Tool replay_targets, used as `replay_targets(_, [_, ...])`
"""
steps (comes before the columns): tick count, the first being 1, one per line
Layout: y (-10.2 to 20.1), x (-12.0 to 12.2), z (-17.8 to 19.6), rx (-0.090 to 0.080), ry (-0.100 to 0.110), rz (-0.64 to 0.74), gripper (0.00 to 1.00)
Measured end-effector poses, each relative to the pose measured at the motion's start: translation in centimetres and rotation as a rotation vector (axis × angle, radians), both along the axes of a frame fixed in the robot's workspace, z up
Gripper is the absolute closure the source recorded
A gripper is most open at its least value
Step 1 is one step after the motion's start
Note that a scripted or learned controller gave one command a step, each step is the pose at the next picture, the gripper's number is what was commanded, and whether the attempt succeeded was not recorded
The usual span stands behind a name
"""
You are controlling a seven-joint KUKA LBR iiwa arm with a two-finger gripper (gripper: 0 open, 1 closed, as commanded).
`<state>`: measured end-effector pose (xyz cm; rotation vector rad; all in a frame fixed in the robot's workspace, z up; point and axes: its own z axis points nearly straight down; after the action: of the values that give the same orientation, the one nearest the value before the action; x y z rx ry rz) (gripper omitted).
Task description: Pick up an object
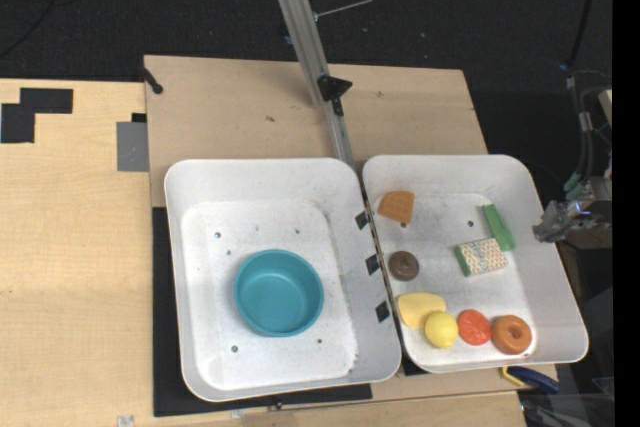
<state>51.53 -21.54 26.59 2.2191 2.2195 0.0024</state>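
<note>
Camera view: gripper (560, 223) sits off the right white plastic bin's (545, 205) edge, jaws' state unclear. Nearest target, green rectangular block (496, 226), lies just inside. Should approach from above, align the jaws across its narrow width, avoid patterned pad (482, 256).

At the far right of the view, part of the arm (592, 165) shows as a thin, pale, upright piece with cables along it. Below it the gripper (556, 220) juts out toward the left, a small grey metal shape at about mid-height in the picture. It is too small and blurred to make out more of its pose.
</note>
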Motion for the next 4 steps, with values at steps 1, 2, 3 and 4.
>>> replay_targets(1, [5.4,2.1,-1.2,0.002,0.004,0.004,1.00])
replay_targets(2, [10.2,3.2,-0.7,0.001,0.004,0.003,1.00])
replay_targets(3, [14.7,5.1,-2.0,0.002,0.005,0.003,1.00])
replay_targets(4, [19.2,7.2,-2.7,0.002,0.004,0.003,1.00])
